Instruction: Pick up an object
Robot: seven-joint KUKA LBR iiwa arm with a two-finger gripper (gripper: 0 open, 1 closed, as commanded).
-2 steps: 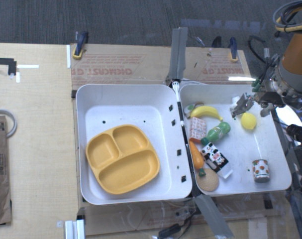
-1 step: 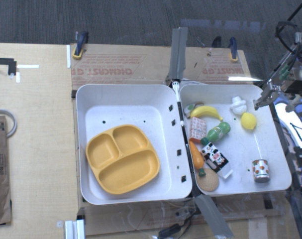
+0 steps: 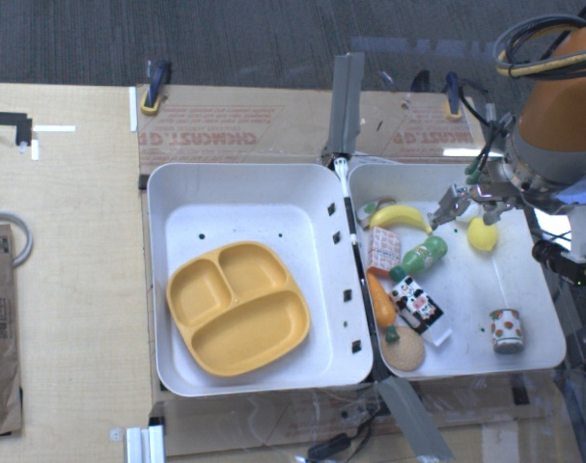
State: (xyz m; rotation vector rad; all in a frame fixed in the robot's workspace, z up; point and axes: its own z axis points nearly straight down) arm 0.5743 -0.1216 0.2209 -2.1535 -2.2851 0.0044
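The right bin [image 3: 539, 287] holds several small objects. A yellow banana [image 3: 399, 218] lies at its back left, with a green bottle [image 3: 423, 254] just in front of it. A yellow lemon [image 3: 482, 235] sits further right. My gripper [image 3: 469, 207] hangs above the bin's back, between the banana and the lemon. It is open with nothing between its fingers. An orange carrot [image 3: 382, 302], a black-and-white cow-patterned box [image 3: 415, 304] and a tan round cookie [image 3: 404, 351] lie along the bin's left side. A small spotted can [image 3: 506, 329] stands at the front right.
The left bin [image 3: 177, 201] holds a yellow divided plate [image 3: 237, 307]. A red-and-white packet [image 3: 384, 249] lies against the right bin's left wall. A grey post [image 3: 346, 104] stands behind the divide between the bins. Cables [image 3: 539, 46] loop above the arm.
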